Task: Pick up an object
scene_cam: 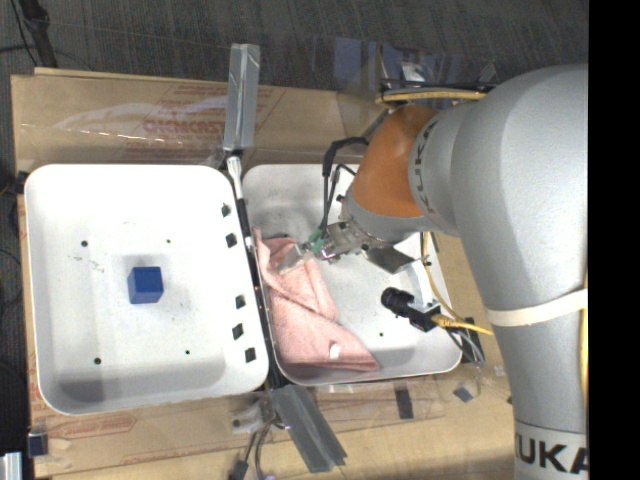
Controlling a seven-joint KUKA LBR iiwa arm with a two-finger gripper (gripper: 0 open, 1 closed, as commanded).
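Cloth (305,313) lies bunched in the bin (400,363) just below-left of the end effector (322,245), which touches its upper edge; grip unclear. Reaching step; next, close and lift.

White "UKA" letters on arm (545,268) base — red cardboard (150,123) print unreadable

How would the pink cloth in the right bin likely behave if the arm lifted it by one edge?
The cloth lies crumpled with folds, so it is probably floppy and would drape and hang from the grasp rather than hold its shape. It looks thin, so likely light. Pushed instead, it would probably bunch against the bin wall rather than slide; nothing suggests rolling or breaking.
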